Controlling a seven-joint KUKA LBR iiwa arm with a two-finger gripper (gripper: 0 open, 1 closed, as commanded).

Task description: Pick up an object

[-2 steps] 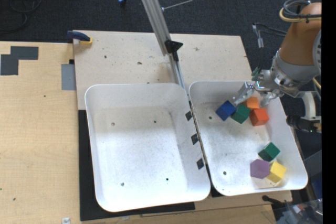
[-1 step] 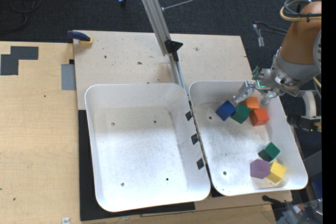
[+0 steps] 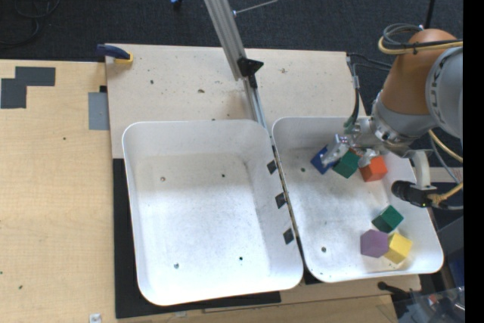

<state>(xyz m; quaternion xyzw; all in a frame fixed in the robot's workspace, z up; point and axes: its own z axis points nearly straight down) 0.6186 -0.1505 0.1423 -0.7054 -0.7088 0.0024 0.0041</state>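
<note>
My gripper [image 3: 352, 146] hangs low over the upper part of the right bin [image 3: 333, 268], under the grey arm with its orange band. Directly beneath it lies a tight cluster: a blue block [image 3: 325, 159] on the left, a dark green block [image 3: 346, 166] in the middle and an orange block [image 3: 373, 169] on the right. The gripper's tip meets the blue and green blocks, and I cannot make out whether it holds either. Lower right in the same bin sit a green cube [image 3: 389, 218], a purple block [image 3: 373, 243] and a yellow block [image 3: 399, 247].
The left bin [image 3: 151, 163] adjoins the right one along a divider with black clips [image 3: 279, 199]. A slanted metal rail [image 3: 224, 19] rises behind the bins. A black cable and fitting [image 3: 414, 194] hang by the right bin's edge.
</note>
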